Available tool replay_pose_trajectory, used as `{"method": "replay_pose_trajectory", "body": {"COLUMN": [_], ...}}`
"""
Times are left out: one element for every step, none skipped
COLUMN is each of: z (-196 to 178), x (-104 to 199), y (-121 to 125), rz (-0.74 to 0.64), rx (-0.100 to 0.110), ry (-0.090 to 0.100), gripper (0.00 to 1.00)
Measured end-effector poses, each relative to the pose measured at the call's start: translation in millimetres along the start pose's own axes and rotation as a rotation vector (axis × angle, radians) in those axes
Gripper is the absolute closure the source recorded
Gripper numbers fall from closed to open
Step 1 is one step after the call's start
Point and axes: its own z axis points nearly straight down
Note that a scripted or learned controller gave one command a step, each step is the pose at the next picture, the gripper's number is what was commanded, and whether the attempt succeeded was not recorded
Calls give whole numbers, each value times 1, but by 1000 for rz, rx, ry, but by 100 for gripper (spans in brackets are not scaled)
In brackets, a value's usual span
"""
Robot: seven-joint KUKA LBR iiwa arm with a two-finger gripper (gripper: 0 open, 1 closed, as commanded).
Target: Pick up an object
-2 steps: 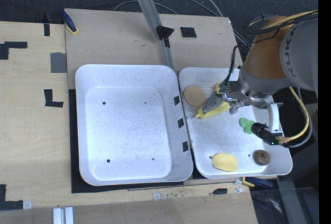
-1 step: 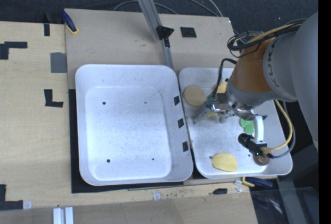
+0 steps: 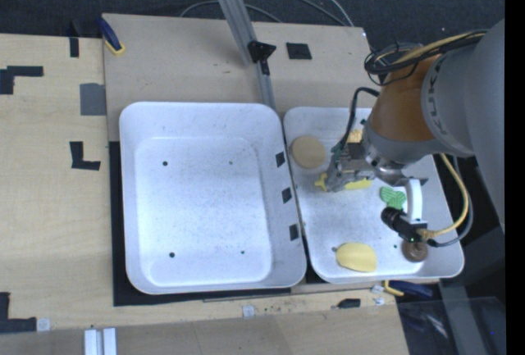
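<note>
Reaches in over the right bin [image 3: 443,267] with the arm [image 3: 410,111] bent low, wrist turned down toward that bin's middle. Puts the gripper [image 3: 338,175] close above the floor of the right bin, near its upper half, probably because a pick needs a straight drop from overhead. Whether it is open or closed: cannot tell, since the wrist body hides the tip. Nothing seen gripped, so no hold claimed.

Offers 4 likely targets inside the right bin:
- a yellow strip [image 3: 359,184], near the bin's centre and just beside the gripper, seemingly the one aimed at;
- a tan disc [image 3: 308,152], against the bin's left wall, near the gripper;
- a green piece [image 3: 392,197], right of the bin's centre;
- a yellow lump [image 3: 357,257], by the bin's near rim, well apart from the gripper.

Leaves the left bin [image 3: 197,197], touching the right bin's left wall, as a likely drop place.

Looks like the descent-and-grasp step, lift not yet done.
</note>
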Motion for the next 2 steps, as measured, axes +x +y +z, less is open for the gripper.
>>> {"method": "replay_pose_trajectory", "body": {"z": [-42,-99], "x": [0,4], "y": [-2,5], "rz": [1,0], "rx": [-3,-4], "ry": [0,0], "gripper": [100,100]}}
